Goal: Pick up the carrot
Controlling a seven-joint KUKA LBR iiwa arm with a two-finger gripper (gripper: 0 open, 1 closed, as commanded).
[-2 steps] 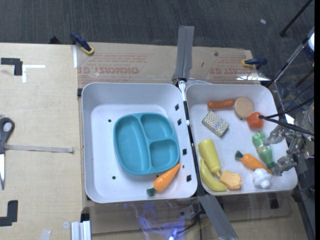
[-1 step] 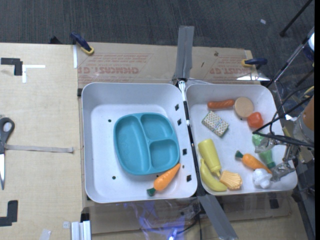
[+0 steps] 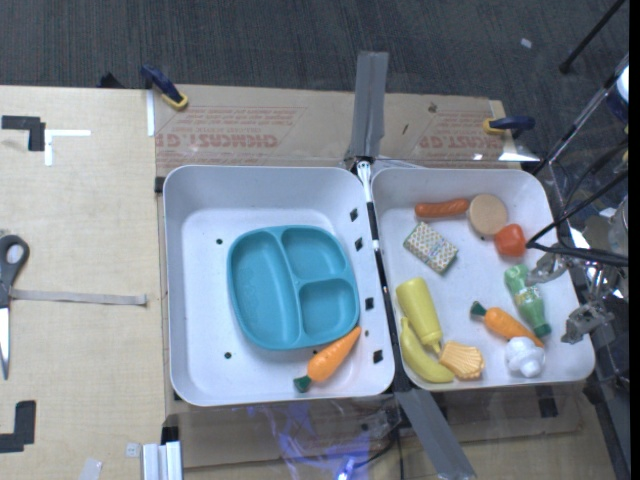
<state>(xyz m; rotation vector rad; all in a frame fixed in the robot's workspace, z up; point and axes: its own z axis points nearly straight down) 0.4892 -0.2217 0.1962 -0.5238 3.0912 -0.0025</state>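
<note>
Left bin (image 3: 190,268): blue divided plate (image 3: 294,288), carrot (image 3: 331,358) against its near edge. Right bin (image 3: 545,208): second carrot (image 3: 503,322) among toy foods.

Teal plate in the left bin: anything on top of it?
The plate's three compartments look bare. A carrot lies at its lower right edge, seemingly overlapping the rim. What's beneath the plate is hidden.

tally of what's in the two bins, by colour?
Orange: 4 – carrot, small carrot, sausage, fries
Yellow: 2 – bottle, banana
Blue: 1 – plate
Green: 1
Red: 1
Tan: 1
White: 1
Patterned: 1
Total: 12
</note>
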